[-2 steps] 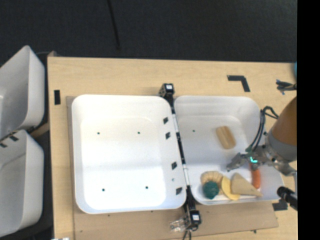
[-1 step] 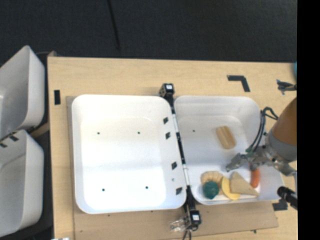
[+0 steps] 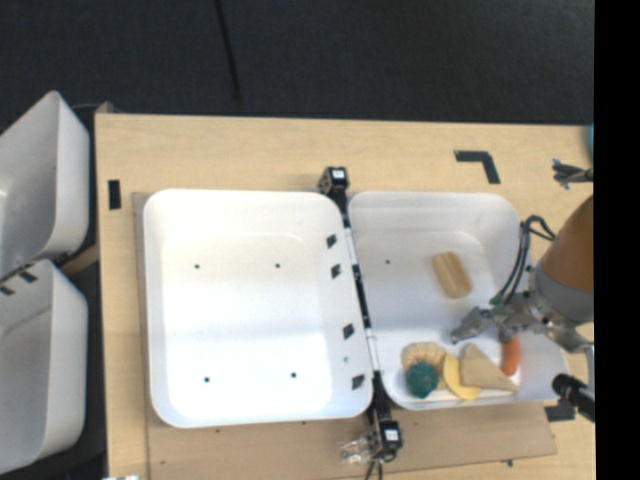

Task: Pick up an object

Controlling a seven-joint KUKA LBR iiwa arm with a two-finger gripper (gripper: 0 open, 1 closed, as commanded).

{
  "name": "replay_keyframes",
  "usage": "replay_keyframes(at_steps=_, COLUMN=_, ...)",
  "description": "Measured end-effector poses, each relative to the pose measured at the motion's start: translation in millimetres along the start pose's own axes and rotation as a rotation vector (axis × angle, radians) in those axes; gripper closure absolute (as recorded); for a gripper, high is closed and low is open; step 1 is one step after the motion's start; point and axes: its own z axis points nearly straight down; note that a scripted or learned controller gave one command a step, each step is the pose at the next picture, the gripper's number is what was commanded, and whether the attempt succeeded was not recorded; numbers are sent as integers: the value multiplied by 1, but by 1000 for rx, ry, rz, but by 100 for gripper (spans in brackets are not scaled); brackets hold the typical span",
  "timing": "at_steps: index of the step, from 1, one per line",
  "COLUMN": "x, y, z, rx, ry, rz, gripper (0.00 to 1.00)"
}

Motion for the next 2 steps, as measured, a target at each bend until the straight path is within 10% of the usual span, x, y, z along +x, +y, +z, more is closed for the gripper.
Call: replay_keyframes(at_steps=2, x=0, y=0, z=0, rx=0, ry=0, rz=2, gripper=0)
